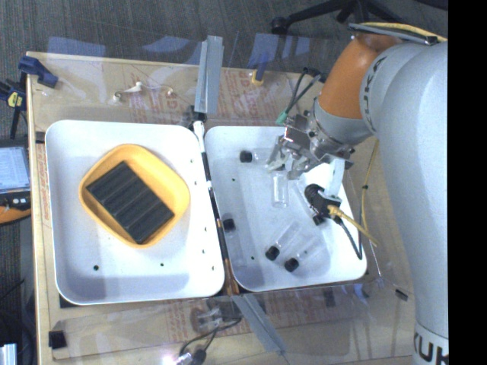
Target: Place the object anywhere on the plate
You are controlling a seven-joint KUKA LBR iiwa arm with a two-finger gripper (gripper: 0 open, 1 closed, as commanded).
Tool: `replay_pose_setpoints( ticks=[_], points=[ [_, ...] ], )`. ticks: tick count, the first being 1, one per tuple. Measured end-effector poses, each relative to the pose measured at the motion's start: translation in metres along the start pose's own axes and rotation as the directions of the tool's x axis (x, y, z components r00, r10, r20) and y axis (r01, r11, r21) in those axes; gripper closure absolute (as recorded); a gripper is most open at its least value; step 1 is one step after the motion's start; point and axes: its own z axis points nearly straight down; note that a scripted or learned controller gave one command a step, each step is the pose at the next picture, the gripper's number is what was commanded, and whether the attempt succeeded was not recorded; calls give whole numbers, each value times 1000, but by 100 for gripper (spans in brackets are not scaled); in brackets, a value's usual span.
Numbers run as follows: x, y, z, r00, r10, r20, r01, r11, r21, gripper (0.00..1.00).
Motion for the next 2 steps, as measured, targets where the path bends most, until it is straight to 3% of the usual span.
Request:
replay_pose_setpoints(
  ticks=[2],
  points=[
    [151, 0, 8, 963, -270, 2, 270, 963, -2, 100]
  ],
)
